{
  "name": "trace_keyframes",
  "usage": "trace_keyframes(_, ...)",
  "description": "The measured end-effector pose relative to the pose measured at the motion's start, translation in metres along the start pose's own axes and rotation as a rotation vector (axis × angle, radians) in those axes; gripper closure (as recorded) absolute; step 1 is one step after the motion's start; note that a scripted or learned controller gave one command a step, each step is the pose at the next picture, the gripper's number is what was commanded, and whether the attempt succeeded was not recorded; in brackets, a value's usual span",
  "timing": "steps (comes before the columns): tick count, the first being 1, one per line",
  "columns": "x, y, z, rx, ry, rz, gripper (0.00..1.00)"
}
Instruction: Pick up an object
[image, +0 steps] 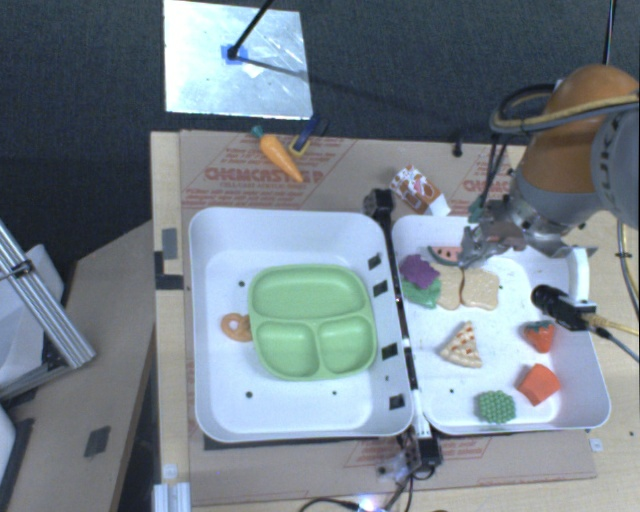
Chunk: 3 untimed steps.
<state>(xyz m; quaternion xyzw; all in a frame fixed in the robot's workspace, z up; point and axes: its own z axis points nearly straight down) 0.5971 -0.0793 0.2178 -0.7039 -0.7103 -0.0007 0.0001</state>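
Green scrubber (495, 406) lies nearest; gripper (477, 250) hovers above toast slice (481, 290), claw state indiscernible. Approach step; descent needed next.

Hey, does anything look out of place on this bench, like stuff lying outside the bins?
Yes. A toy carrot lies on the cardboard behind the left bin, and a small wrapped snack sits outside the right bin, near its back corner. The other toy foods lie inside the bins.

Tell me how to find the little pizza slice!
Look in the right bin, the one full of toy food. Near its middle, just below the two pieces of toast, lies the pizza slice. It is the only triangle there, pale yellow with red dots.
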Motion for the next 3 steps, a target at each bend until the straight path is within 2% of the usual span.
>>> trace_keyframes(1, 0.056, 0.016, -0.004, -0.002, 0.001, -0.001, 1.00)
trace_keyframes(2, 0.046, -0.003, -0.008, 0.001, -0.001, 0.008, 1.00)
trace_keyframes(3, 0.055, 0.007, 0.003, -0.001, -0.002, 0.004, 1.00)
